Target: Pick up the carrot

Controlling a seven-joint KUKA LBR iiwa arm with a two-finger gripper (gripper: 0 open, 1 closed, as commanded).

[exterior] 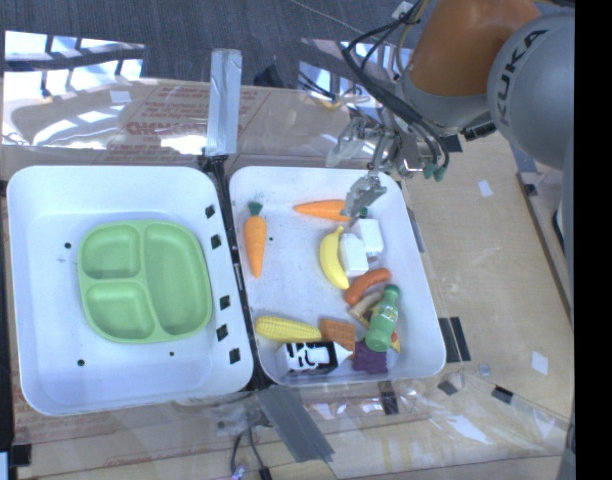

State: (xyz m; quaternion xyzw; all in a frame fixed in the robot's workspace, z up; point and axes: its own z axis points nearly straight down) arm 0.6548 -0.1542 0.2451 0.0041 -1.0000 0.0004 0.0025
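Two carrots lie in the right bin (286,183). One orange carrot (321,209) lies crosswise near the bin's far side, tip pointing left. The other carrot (255,244), with a green top, lies lengthwise by the bin's left wall. My gripper (363,196) hangs low over the bin's far right part, right at the crosswise carrot's thick end. The view does not show whether it touches that carrot.
Beside the gripper lie a banana (332,259) and a white block (359,245). Nearer the front are a sausage (367,286), a green bottle (384,318), a corn cob (286,328) and a black-and-white box (309,354). The left bin (36,208) holds a green divided plate (146,280).
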